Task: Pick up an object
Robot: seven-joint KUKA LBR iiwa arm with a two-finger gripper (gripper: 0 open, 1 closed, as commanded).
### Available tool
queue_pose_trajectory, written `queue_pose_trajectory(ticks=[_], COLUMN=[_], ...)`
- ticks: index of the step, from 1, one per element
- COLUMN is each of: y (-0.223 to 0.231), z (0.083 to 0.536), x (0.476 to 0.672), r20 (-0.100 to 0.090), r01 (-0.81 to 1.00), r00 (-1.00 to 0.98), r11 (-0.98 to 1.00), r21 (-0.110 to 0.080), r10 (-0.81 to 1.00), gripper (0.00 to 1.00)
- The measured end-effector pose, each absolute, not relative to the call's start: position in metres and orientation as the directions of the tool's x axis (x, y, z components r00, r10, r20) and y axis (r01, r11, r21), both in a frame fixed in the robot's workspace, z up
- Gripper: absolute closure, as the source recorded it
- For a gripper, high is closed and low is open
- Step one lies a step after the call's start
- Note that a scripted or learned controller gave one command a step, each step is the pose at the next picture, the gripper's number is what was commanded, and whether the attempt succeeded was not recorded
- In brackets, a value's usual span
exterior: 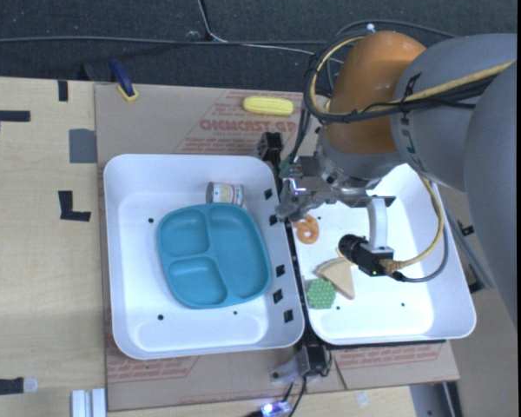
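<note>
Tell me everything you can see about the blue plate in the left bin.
The blue plate is a rounded rectangle, teal blue with a matte plastic look, moulded into three compartments: a long one along its upper right and two smaller ones below left. It lies flat, right side up, turned at a slant on the floor of the left bin. A small can lies at its upper edge, touching or nearly so. The compartments look bare.

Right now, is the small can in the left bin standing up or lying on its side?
On its side. The can lies lengthwise behind the blue divided plate, its label band facing up, near the left bin's back wall.
</note>
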State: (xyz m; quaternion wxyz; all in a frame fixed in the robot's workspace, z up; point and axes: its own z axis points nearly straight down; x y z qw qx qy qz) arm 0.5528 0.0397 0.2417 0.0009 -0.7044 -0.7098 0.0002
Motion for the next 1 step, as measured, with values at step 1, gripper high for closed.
queue_pose_trajectory(ticks=[1], y=[0.1004], z=[0.2312], x=[0.5601], r20=[-0.001], r01=[1.0], r00=[-0.004], r11=[0.004], r21=[-0.002], r10=[1.0], gripper=[1.0])
